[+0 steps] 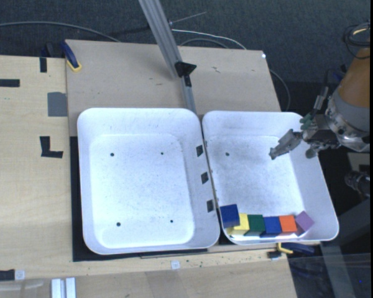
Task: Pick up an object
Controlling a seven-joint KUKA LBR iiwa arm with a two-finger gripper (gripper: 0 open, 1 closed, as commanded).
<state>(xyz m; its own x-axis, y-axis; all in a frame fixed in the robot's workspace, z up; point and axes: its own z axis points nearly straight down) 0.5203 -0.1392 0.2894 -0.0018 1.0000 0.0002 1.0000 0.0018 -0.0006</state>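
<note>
Arm reaches in from the right; gripper hangs above the right bin, toward its far right part. Finger spread cannot be told. Blocks lie in a row along the near edge of this bin: blue, yellow, green, blue, orange, purple. Left bin beside it.

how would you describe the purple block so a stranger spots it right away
Look at the right white bin, along its near edge, where a row of coloured blocks lies. The purple block is at the row's right end, beside the orange block, the row's one pale purple piece.
</note>
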